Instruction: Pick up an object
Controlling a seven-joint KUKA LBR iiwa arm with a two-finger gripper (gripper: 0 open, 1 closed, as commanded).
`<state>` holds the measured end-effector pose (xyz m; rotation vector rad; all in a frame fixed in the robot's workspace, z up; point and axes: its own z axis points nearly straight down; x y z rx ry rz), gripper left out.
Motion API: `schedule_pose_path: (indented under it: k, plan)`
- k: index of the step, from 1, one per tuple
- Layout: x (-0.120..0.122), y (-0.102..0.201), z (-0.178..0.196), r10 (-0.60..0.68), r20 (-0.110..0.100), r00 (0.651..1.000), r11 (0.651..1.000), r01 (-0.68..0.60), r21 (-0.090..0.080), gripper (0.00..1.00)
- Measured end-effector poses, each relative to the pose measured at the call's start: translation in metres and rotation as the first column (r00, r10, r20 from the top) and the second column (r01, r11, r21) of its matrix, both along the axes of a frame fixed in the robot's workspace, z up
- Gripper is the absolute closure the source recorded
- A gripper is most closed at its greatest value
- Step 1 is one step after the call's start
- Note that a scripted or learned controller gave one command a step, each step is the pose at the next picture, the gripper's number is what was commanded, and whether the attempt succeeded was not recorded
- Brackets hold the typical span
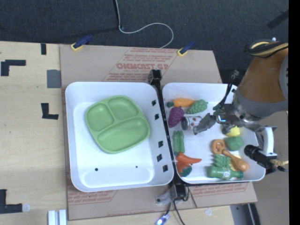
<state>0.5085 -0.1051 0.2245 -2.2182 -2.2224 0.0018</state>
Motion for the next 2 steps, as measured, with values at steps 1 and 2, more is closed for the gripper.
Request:
schedule_pose_path:
  k: [1,2]
  plan:
    - [-0.026,0.057,0.040,0.005,0.001,1.000,1.000,-0.005,0.001,0.00]
    - [-0.024,0.149,0.117,0.011,0.008,1.000,1.000,-0.011,0.002,0.00]
